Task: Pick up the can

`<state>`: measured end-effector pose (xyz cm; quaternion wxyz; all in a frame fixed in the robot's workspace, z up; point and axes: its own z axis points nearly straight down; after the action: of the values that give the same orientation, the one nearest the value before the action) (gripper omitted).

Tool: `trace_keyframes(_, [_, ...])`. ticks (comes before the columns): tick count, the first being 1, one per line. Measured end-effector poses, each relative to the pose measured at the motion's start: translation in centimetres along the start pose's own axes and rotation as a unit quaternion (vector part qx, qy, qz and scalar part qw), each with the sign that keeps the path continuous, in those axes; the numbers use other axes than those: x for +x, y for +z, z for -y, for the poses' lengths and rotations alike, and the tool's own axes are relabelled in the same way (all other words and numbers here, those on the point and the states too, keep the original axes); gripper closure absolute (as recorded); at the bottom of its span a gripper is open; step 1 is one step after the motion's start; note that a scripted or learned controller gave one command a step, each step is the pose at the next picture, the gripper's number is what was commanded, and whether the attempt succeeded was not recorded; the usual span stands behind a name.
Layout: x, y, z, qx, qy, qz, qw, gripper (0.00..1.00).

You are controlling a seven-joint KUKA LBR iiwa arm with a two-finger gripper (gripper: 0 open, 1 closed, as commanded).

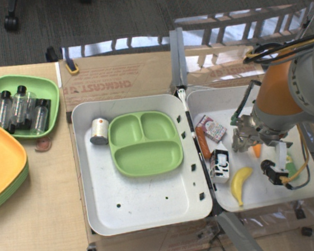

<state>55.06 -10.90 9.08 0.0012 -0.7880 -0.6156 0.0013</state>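
banana (240,182) in right bin (267,198), can (98,131) in left bin (99,213)

So there's just the one camera, mounted up high over the bench (41,242) and tilted down at a slant rather than dead straight. It's far enough back that both white bins fit in shot: the left bin (99,213) sits about centre, the right bin (305,192) runs toward the right side. The far edge of the view catches a strip of dark carpeted floor (133,12) past the bench, so it's facing slightly away from where I'd be standing. The arm (279,88) comes in from the right. Left side takes in wooden benchtop and a green tray (48,86).
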Motion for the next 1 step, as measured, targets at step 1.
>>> trace_keyframes(1, [4.19,-10.03,-0.81,-0.001,-0.073,0.0,0.9973,1.0])
